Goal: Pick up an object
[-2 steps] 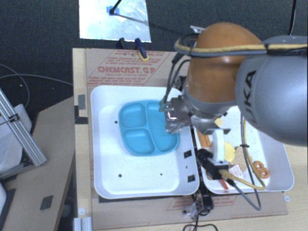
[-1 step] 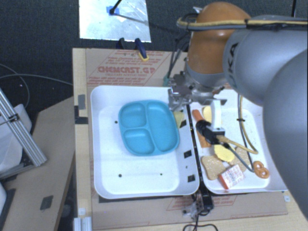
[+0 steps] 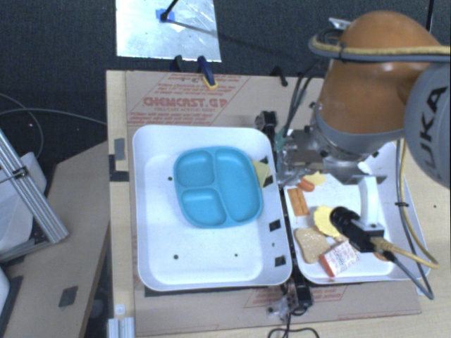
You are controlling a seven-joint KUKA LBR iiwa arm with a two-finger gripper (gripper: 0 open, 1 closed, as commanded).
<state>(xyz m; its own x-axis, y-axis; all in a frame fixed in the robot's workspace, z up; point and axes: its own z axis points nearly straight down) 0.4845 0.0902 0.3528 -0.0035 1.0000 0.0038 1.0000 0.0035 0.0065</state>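
The gripper (image 3: 301,162) hangs low at the right bin's (image 3: 356,276) near corner, probably because the toy food (image 3: 310,242) clusters there, away from the blue plate (image 3: 215,187) – spread or closed, I cannot tell.

A blue three-compartment plate (image 3: 218,186) is seen lying flat in the middle of the left bin (image 3: 162,259), with a small yellow piece (image 3: 262,172) just beside its right edge. In the right bin (image 3: 392,166), an orange stick (image 3: 299,202), a yellow round piece (image 3: 323,220), a tan bread-like slice (image 3: 310,243) and a red-and-white packet (image 3: 340,258) are clustered close together.
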